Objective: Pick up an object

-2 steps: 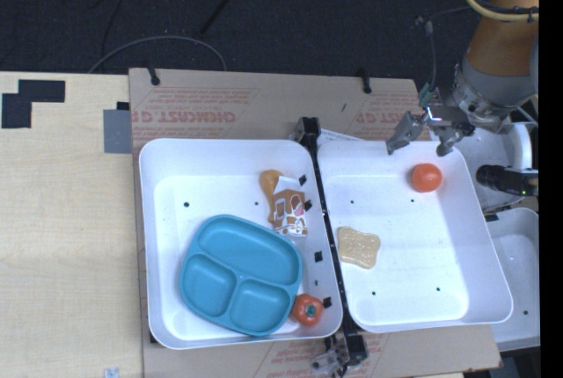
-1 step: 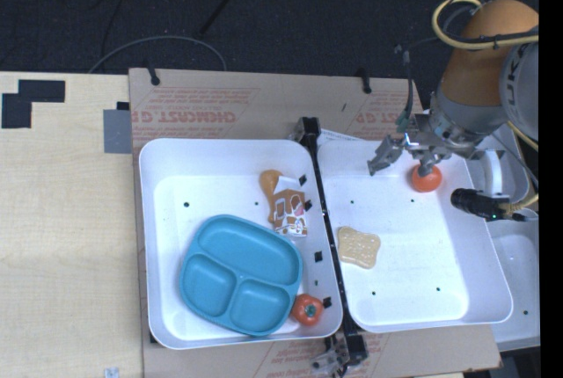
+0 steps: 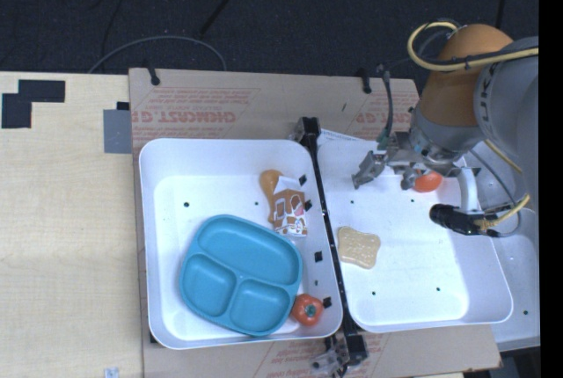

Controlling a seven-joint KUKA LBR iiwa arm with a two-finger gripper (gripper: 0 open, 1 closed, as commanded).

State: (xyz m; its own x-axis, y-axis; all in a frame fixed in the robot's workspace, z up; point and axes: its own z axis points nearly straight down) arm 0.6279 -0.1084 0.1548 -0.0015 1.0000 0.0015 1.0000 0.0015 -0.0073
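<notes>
Gripper (image 3: 392, 170) hangs at the upper right of the frame over the right bin (image 3: 479, 301), fingers spread, pinching nothing. An orange ball (image 3: 427, 183) lies just beside its right finger. Lower in that bin sits a bread slice (image 3: 359, 248). Left bin (image 3: 163, 183): tomato (image 3: 307, 309), blue tray (image 3: 241, 273), packet (image 3: 289, 214).

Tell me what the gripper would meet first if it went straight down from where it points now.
Probably the bare floor of the right bin; the gripper hangs above it, and the bread slice lies nearer the camera, though depth is unclear.
</notes>
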